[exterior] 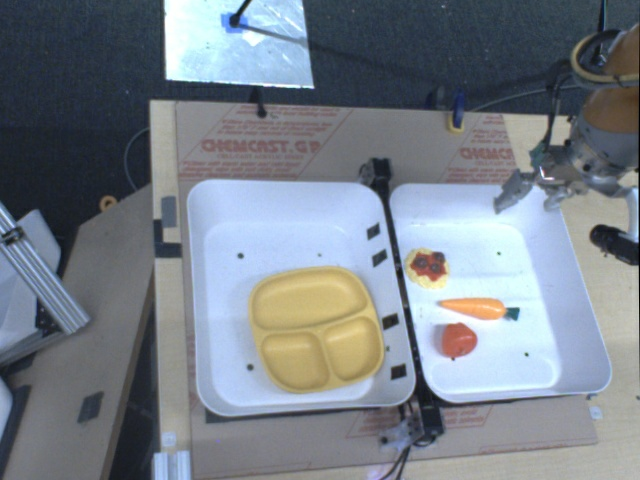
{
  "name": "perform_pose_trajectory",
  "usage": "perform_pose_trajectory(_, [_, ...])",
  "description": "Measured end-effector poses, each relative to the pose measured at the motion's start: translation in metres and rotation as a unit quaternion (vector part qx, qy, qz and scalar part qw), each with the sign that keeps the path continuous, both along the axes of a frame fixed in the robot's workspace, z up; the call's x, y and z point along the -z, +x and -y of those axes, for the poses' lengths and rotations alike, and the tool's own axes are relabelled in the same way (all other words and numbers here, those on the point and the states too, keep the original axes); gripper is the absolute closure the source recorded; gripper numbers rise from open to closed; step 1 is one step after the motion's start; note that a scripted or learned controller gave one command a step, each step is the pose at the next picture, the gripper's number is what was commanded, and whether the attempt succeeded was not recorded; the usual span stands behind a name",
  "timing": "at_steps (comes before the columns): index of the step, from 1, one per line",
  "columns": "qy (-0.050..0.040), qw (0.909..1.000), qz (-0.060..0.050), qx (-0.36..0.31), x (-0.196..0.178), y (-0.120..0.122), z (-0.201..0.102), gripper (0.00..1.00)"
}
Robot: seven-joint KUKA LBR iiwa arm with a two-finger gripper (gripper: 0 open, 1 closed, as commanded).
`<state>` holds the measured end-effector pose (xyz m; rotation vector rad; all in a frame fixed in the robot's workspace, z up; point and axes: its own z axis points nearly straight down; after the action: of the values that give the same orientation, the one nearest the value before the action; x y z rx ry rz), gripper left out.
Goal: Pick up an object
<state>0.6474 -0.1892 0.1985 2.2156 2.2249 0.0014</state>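
Note:
The right bin (560, 268) holds three toy foods. A small round pizza (427, 267) lies near its left wall, an orange carrot (474, 309) lies below it, and a red tomato (458, 340) sits nearest the front. My gripper (531, 196) hangs over the bin's far right corner, well apart from all three. Its two grey fingers (508, 194) are spread open with nothing between them.
A yellow divided plate (316, 326) lies in the left bin (230, 228). A black clip strip (390, 268) runs along the seam between the bins. A foil sheet (238, 30) lies on the floor behind the bench. Cables run at the back right.

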Motion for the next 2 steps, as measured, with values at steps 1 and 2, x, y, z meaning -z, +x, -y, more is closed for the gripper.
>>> perform_pose_trajectory(1, [0.0005,1.0,-0.002,0.001,0.061,-0.005,-0.003,0.0])
perform_pose_trajectory(2, [0.0003,1.0,-0.002,0.0,0.113,-0.005,-0.004,0.0])
